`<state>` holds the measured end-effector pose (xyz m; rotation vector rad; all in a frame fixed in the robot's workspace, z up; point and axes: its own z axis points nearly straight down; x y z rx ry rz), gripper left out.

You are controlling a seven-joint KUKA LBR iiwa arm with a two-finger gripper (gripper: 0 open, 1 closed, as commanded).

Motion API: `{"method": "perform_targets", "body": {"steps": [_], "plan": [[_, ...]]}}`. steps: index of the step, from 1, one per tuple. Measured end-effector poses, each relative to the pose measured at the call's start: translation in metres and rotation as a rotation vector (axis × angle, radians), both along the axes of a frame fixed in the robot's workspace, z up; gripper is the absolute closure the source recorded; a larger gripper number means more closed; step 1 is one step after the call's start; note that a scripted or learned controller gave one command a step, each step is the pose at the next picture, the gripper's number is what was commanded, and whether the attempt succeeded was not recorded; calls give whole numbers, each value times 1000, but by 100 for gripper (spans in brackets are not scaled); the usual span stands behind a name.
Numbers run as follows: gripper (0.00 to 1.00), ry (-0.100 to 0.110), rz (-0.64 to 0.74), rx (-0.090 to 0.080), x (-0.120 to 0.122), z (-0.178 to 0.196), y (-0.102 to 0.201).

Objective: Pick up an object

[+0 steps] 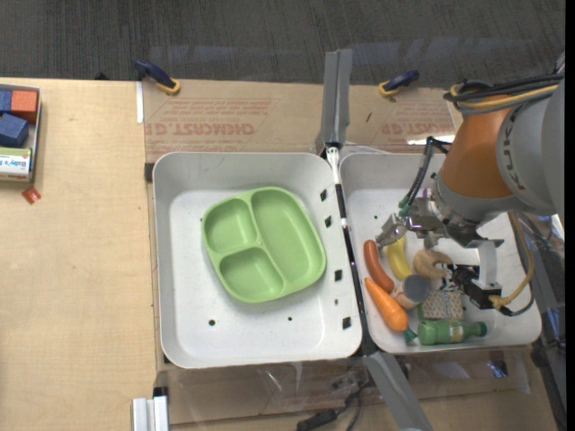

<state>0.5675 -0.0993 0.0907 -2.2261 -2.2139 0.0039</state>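
Fingers (395, 232) low in right bin (359, 182), centre-right of frame; spread cannot be told. Banana (396, 259), sausage (377, 266), carrot (388, 305) crowd just below. Advise: single out one item, descend vertically, close squarely.

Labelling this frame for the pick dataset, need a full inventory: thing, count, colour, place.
Bins: 2, white, side by side on the bench.
Divided plate: 1, light green, three compartments, middle of the left bin.
Sausage: 1, red, left side of the right bin.
Banana: 1, yellow, beside the sausage.
Carrot: 1, orange, below the sausage.
Bottle: 1, green, lying at the right bin's front edge.
Clamps: 2, blue and yellow, on the cardboard behind the bins.
Box of blocks: 1, blue and orange blocks, bench's far left.
Arm: 1, grey with orange band, over the right bin.
Gripper: 1, dark, low over the right bin's items; finger state unclear.
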Motion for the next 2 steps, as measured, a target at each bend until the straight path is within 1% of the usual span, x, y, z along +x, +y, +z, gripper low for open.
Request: {"method": "perform_targets", "body": {"steps": [1,2], "plan": [[100,1,-4,0,0,9,-1],[100,-3,8,-1,27,121,41]]}}
